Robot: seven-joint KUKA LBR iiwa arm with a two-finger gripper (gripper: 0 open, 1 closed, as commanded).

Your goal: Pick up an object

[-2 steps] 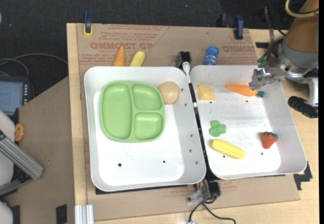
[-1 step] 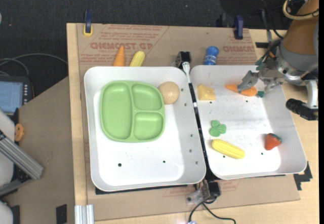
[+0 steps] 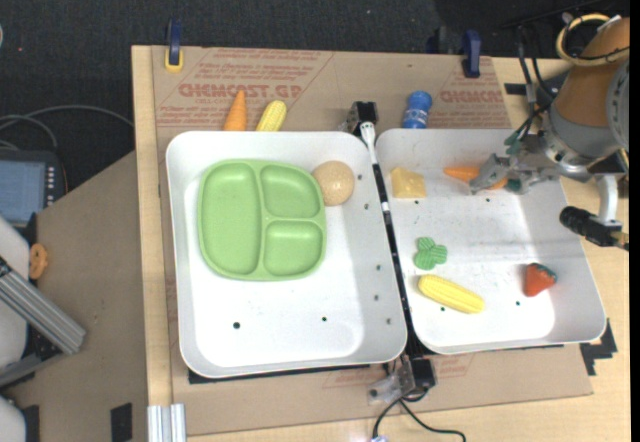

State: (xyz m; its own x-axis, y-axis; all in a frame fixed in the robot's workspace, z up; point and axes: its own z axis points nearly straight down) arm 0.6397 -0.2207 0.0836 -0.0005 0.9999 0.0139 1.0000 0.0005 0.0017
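Carrot (image 3: 462,173) toy, small and orange, lies in the right bin (image 3: 560,325), touching the tip of my claw (image 3: 490,177) on its left side. I cannot tell how the claw is set, it looks too small and blurry. Left of the carrot sits a yellow cheese block (image 3: 407,183). Below the claw I see a green leaf (image 3: 431,254), yellow corn (image 3: 450,294) and a red strawberry (image 3: 540,279).

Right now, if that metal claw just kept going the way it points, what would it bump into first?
Probably the orange carrot, lying just ahead of the gripper in the right bin. Past it sits the yellow cheese block. Height above the bin is unclear.
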